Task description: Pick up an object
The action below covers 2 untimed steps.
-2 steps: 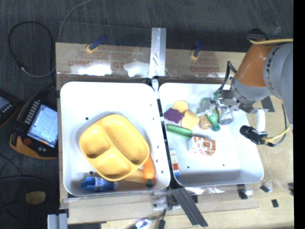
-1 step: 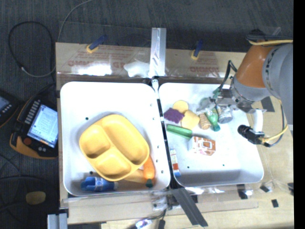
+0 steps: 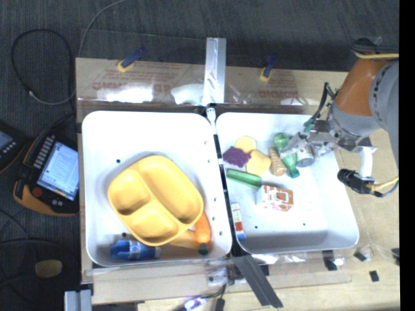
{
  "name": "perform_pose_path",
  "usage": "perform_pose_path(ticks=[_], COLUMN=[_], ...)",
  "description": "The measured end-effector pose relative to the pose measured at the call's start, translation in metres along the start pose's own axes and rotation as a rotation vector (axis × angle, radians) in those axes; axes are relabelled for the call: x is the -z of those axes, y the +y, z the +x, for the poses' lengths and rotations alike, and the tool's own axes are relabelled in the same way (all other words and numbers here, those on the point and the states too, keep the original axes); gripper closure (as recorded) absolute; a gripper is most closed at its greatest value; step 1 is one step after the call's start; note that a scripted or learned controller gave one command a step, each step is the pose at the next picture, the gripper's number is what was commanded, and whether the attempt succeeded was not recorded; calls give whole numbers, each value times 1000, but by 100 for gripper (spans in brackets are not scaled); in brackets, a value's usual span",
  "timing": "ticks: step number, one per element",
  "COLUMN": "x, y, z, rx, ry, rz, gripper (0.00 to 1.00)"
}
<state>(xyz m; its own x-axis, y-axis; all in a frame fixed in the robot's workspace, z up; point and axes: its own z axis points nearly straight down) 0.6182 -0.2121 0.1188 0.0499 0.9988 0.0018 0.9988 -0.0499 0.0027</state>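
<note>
Nearest my camera, at 6 o'clock of the left bin, lies a blue object, and just beside it an orange carrot-shaped piece pokes out from under a yellow divided tray of smooth moulded plastic with three compartments.

I read the gripper over the right bin at about 1 o'clock, reaching in from 3 o'clock. Whether the jaws are wide or narrow I cannot tell; I see nothing clearly held.

Candidate objects cluster at the bin's 10 to 12 o'clock: a purple lumpy piece, a pale yellow rounded piece, a tan cone-shaped piece, a green cylinder, and a green piece close beside the gripper. A small orange-and-white printed carton lies near centre.
</note>
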Motion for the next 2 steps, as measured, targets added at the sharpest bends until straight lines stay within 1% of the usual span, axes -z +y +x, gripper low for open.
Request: perform_pose_path(ticks=[1, 2], x=[-30, -25], y=[7, 2], z=[37, 1], rx=[124, 45], ry=[-8, 10], rz=[0, 0], gripper=[0, 0])
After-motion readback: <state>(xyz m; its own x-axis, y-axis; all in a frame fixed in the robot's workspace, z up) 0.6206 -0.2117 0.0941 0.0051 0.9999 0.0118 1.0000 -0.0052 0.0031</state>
